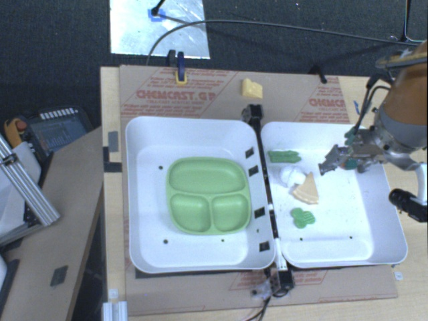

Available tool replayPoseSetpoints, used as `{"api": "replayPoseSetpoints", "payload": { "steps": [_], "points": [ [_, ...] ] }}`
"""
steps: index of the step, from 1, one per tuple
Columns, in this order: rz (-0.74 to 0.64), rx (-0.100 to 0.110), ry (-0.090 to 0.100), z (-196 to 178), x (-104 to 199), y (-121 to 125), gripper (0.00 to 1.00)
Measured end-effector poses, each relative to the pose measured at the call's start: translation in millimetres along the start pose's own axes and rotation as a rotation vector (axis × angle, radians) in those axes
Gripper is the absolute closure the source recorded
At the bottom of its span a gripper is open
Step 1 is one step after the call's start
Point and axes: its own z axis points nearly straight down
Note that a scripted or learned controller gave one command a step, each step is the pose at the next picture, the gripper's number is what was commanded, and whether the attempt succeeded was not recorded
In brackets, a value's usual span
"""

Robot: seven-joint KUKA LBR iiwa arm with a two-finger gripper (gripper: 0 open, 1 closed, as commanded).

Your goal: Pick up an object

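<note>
A: Nearest us, the table (200, 289) edge; then the left bin (144, 199) holding a green tray (204, 194).

B: The right bin (374, 233)?

A: Tan wedge (307, 191) at centre; green pieces at six and eleven o'clock.

B: The pincer (329, 166)?

A: Hovering at two o'clock, apparently approaching; grip unreadable. Next: descend onto the wedge.

The arm (408, 105) runs off the right edge; the gripper (329, 166) is too blurred to read its fingers.

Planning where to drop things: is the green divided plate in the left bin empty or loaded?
Empty. The green divided plate lies flat in the left bin, all three compartments bare.
</note>
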Motion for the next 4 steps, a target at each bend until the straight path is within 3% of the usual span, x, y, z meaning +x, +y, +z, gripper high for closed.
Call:
{"api": "replayPoseSetpoints", "payload": {
  "steps": [1,4],
  "points": [
    [-0.002,-0.01,-0.002,-5,0,2,0.0],
    [0.0,-0.006,0.0,165,-2,-3,0.0]
  ]
}}
